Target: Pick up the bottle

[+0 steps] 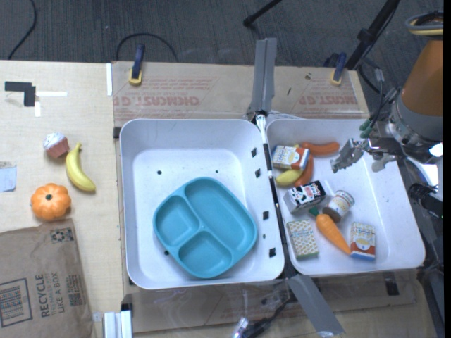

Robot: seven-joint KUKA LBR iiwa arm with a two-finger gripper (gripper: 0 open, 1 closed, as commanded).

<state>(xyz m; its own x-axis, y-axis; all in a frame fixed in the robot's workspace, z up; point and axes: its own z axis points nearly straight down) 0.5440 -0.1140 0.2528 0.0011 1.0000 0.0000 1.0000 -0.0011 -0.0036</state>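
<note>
Apparently small tan bottle, lying tilted; fingers above it, state unclear.

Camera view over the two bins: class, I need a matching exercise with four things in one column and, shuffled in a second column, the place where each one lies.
Things
1. blue divided plate
2. carrot
3. pumpkin
4. gripper

Places
A. on the bench left of both bins
B. over the upper part of the right bin
C. in the left bin
D. in the right bin, between two small cartons

Pairs: 1-C, 2-D, 3-A, 4-B
</note>
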